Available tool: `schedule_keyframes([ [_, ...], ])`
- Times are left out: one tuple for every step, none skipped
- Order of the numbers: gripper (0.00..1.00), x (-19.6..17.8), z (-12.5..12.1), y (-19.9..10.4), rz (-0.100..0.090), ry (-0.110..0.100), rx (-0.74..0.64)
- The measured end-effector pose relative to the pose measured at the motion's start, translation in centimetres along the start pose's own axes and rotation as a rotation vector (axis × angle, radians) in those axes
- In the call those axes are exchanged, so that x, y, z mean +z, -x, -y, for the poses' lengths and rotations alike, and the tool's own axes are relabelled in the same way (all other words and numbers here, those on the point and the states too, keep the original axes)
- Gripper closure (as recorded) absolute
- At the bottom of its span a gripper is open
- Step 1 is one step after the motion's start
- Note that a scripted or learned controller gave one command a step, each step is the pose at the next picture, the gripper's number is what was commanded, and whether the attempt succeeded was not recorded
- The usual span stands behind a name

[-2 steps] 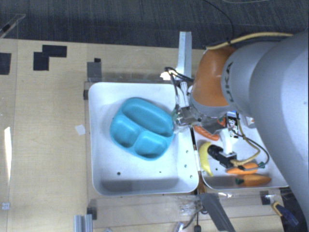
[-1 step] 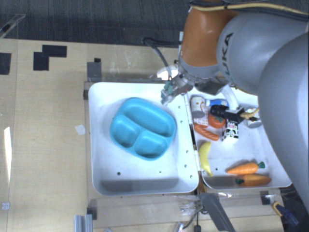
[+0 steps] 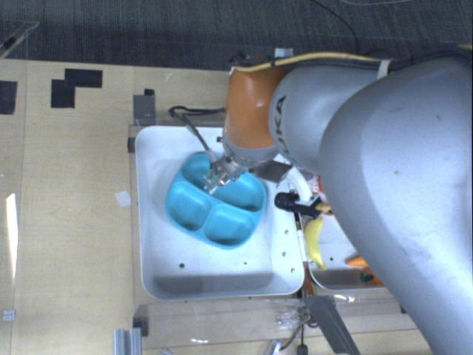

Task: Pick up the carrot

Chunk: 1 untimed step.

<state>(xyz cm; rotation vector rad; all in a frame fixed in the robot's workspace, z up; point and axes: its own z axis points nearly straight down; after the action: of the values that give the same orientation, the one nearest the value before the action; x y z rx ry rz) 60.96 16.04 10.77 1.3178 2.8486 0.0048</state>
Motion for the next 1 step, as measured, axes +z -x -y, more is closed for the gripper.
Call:
schedule_keyframes([
  [1.00,-7.57,7.50,4.08,0.001,-0.004,0.860],
])
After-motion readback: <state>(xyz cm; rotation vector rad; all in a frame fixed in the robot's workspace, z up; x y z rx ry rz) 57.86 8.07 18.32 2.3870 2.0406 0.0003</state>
